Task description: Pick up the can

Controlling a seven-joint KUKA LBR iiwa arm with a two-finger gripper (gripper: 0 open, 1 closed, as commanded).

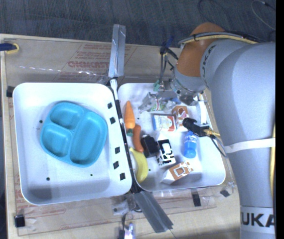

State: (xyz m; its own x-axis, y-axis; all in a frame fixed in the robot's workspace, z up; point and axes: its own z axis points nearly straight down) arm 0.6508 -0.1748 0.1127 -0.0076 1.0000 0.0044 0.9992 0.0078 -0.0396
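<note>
The right bin (pixel 209 171) holds a crowd of small items. A small can (pixel 180 113) with a red and white label lies on its side in the bin's upper right part. My gripper (pixel 153 101) hangs low over the bin's upper middle, just left of the can and above a white and blue carton (pixel 163 120). The wrist and the orange band (pixel 197 59) sit over the bin's far rim and hide what lies beneath them. I see nothing held in the gripper.
Two carrots (pixel 130 116), a banana (pixel 141 166), a black block (pixel 149 146), a black and white box (pixel 166 152), a blue bottle (pixel 190 145) and a brown-printed box (pixel 181 171) share the right bin. A blue divided tray (pixel 74 132) lies in the left bin (pixel 27 108).
</note>
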